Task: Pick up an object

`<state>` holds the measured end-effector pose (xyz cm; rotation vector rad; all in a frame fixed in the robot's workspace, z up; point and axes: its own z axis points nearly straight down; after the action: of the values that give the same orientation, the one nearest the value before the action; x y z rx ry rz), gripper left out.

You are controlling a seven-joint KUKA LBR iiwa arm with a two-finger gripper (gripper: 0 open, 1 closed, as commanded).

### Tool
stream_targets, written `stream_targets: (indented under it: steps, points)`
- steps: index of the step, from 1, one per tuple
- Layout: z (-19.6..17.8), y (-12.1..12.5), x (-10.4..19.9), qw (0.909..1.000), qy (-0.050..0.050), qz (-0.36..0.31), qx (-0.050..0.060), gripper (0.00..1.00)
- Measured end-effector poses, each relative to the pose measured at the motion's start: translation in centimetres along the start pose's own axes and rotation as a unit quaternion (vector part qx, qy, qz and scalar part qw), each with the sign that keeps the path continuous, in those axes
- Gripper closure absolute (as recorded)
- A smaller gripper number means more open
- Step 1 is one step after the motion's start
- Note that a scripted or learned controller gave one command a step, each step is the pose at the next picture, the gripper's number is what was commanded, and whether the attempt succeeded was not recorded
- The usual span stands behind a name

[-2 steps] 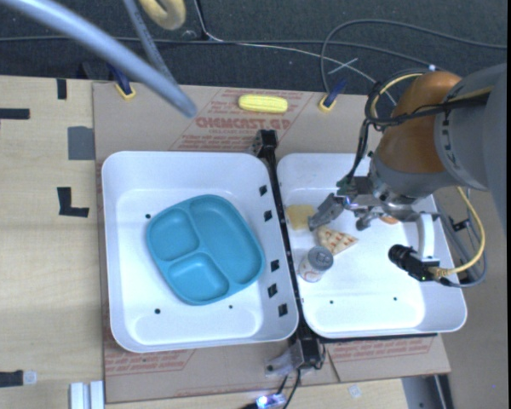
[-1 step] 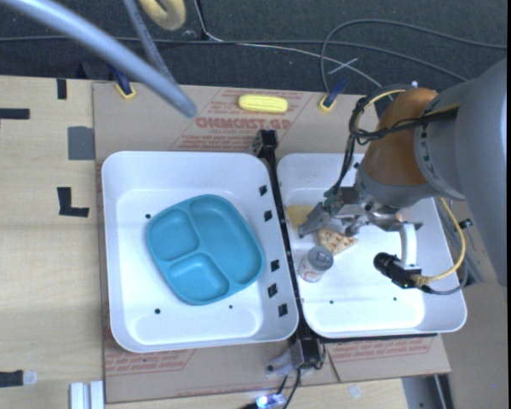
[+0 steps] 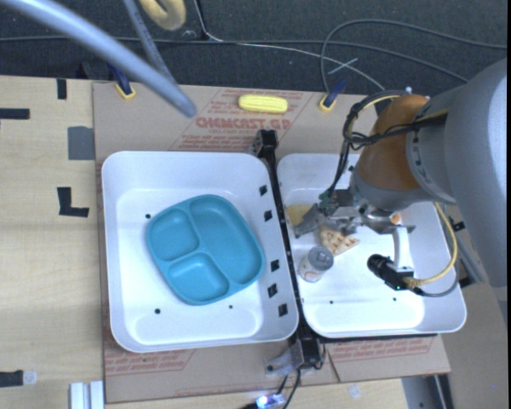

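Observation:
My gripper [image 3: 330, 217] is low over the left half of the right bin [image 3: 426, 313], at the end of the grey arm with its orange band [image 3: 390, 147]. Right under and beside it lie a tan waffle-like piece [image 3: 341, 242], a yellowish item [image 3: 298, 216] near the bin's left wall, and a small clear jar with a grey lid [image 3: 314, 262]. The gripper's body hides part of these things. I cannot make out whether anything sits between its tips.
The left bin [image 3: 128, 313] holds a blue divided plate [image 3: 205, 248]. A yellow corn-like object [image 3: 262, 103] lies on the cardboard behind the bins. A black and yellow cable [image 3: 409, 281] hangs from the wrist over the right bin's floor.

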<state>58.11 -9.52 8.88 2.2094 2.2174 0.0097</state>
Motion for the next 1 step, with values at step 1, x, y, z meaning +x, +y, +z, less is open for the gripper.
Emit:
stream_targets:
  steps: [1]
  points:
    - [-1.23,0.11,-0.2,1.0,-0.002,0.0,-0.002,1.0]
